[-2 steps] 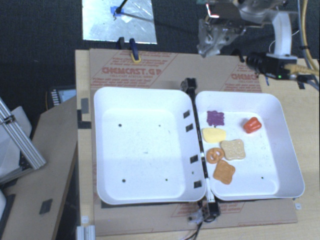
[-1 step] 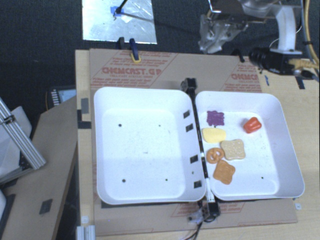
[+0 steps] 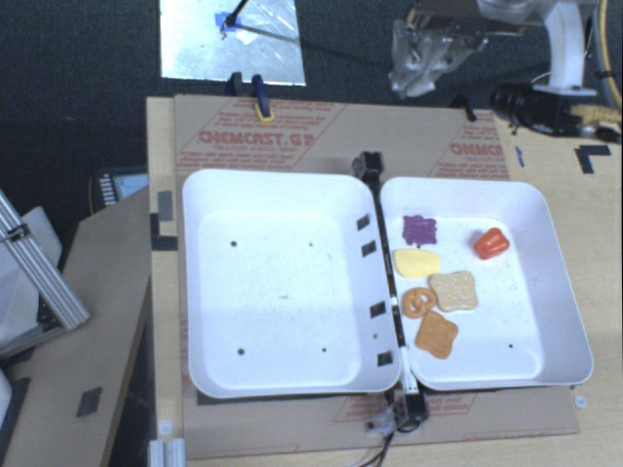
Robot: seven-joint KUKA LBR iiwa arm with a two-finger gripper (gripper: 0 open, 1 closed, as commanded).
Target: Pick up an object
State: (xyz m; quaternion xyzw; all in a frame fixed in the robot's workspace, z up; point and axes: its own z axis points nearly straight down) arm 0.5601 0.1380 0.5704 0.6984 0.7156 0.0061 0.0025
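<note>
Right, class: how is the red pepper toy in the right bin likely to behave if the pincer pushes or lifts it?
The red pepper toy looks rounded and glossy, so it may roll or slip when nudged. It seems small and probably light plastic, likely stiff. It sits apart from the other pieces in the right bin, so it should move freely.

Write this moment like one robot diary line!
claw: raised beyond bins | small red plastic pepper: right white bin, apart from other toys | picked: nothing yet

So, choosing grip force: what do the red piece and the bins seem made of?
The red piece looks like glossy moulded plastic: a bright highlight on top. The bins look like smooth matte white plastic with rounded, formed rims. Both are guesses from appearance.
</note>
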